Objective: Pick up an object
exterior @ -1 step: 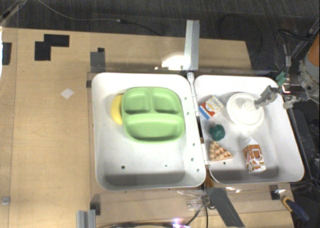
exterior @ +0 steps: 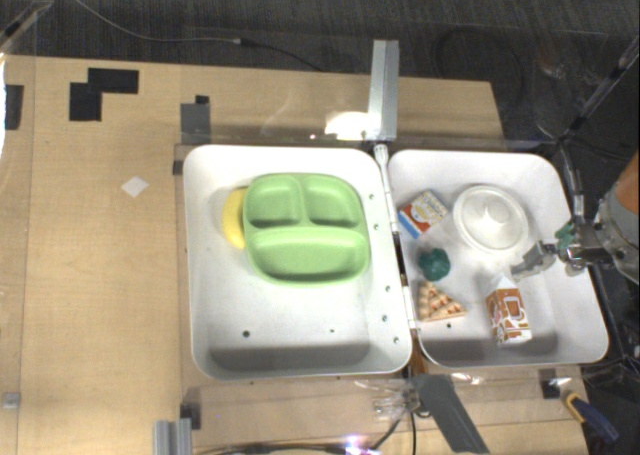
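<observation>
Wood bench w/ two bins (exterior: 200, 243): gripper (exterior: 532, 260) at right edge, can't tell its state, approach step; carton (exterior: 509, 316) lower right just below it, next needs descent onto it.

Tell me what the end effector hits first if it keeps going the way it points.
Likely the white bowl: the end effector points left and slightly up, toward the bowl's lower right rim. Height is unclear, so it might pass above.
</observation>
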Available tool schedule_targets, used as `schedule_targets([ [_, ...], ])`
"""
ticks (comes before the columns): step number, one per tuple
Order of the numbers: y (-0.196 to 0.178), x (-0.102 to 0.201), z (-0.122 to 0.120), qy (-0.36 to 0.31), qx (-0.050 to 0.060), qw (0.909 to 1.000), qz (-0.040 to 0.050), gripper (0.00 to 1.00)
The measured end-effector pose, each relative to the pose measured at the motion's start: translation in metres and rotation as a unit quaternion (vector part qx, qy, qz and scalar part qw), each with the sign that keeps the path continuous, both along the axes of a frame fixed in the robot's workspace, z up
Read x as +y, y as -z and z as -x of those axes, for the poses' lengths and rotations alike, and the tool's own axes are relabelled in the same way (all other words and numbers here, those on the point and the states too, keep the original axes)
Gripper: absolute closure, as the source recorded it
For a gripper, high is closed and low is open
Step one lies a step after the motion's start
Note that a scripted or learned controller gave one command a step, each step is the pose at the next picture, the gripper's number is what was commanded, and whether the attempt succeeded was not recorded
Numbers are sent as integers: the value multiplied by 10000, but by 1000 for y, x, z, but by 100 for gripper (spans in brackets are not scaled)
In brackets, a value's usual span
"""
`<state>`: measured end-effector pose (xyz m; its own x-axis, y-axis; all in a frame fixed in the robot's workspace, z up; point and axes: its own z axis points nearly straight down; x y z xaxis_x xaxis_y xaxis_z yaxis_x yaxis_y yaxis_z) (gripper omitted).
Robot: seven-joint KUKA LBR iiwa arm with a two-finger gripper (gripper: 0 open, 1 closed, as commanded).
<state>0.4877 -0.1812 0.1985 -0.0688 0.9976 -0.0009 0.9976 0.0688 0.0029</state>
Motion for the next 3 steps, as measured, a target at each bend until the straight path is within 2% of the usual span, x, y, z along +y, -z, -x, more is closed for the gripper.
schedule_targets([
  [1, 101, 26, -3, -339, -10, 9994, -1, 0],
  [2, 91, 26, -4, -338, -29, 9994, 4, 100],
  [3, -21, 66, -1, -85, -15, 10000, 1, 100],
])
